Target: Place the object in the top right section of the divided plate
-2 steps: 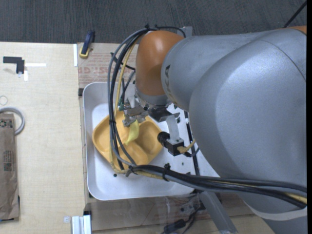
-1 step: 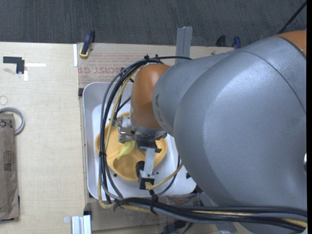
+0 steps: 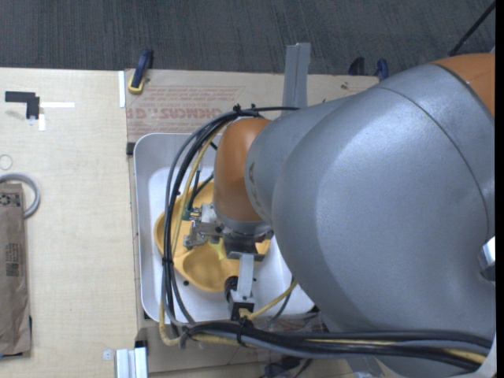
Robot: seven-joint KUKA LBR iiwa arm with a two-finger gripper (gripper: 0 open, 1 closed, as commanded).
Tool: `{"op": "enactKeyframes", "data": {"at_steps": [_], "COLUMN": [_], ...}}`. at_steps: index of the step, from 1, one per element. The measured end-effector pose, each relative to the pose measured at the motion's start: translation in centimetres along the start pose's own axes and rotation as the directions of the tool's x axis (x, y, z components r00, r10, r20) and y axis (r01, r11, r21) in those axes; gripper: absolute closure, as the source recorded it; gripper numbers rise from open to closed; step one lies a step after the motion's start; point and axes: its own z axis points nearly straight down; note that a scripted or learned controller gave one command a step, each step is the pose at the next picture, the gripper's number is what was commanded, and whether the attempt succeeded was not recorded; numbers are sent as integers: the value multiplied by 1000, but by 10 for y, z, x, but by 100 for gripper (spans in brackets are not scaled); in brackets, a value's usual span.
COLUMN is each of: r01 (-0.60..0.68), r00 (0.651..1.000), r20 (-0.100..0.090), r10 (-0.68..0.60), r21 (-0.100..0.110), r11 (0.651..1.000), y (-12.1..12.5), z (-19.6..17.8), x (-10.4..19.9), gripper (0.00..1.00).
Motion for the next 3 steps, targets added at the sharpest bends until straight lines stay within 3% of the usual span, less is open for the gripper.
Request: {"op": "enactKeyframes", "data": {"at_steps": [1,2,3], "r01": [-215,-471,-584], "r00": [977,882,812], "r20": [3,-3,-12], "r10": [215,471,584], "r21": [2,-3,-7], "r11": [977,882,812], "y": [-5,-34,-31], "z": [-42,-7,-5], "x": [29,25,25], "gripper": [0,0,0]}}
